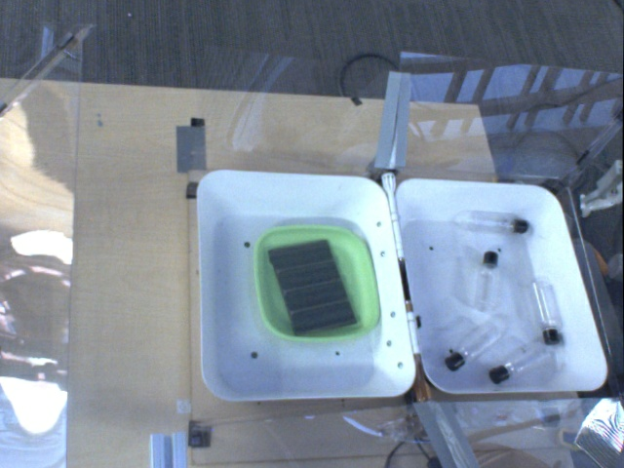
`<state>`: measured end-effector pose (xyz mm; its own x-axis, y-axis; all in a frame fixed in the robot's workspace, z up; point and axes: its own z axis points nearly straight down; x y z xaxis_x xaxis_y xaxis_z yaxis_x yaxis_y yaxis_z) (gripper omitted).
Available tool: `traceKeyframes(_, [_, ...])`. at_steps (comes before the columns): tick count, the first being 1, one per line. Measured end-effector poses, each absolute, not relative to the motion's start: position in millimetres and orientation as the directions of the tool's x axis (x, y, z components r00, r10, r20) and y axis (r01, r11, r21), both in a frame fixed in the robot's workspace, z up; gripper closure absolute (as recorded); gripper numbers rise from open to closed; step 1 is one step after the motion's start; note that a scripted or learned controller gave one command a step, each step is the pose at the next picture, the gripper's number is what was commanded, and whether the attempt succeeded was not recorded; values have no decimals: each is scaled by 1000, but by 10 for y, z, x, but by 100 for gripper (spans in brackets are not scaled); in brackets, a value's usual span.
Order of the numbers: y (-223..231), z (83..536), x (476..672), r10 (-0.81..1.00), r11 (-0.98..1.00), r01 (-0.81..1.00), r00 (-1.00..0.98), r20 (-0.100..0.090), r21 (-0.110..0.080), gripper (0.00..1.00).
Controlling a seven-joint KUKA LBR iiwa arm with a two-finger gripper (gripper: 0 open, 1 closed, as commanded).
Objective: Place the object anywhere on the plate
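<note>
Vials point(487, 291), clear with black caps, lie scattered in your right bin point(575, 261), glass nearly lost against white, well apart from the green plate point(363, 291) bearing a dark ribbed block point(312, 287).

A wooden bench point(127, 291) carried two white bins: the left bin point(219, 359) at frame centre, the right bin point(575, 359) beside it. Dark carpet point(244, 18) filled the top.
</note>
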<state>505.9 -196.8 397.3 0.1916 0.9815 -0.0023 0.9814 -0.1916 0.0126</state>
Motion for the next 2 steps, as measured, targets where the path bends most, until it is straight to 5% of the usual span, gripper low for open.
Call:
traceKeyframes(1, [-1996, 4382, 4890, 989, 148, 989, -148, -9, 14, 0])
traceKeyframes(2, [-2057, 3585, 4888, 990, 140, 990, -140, -4, 6, 0])
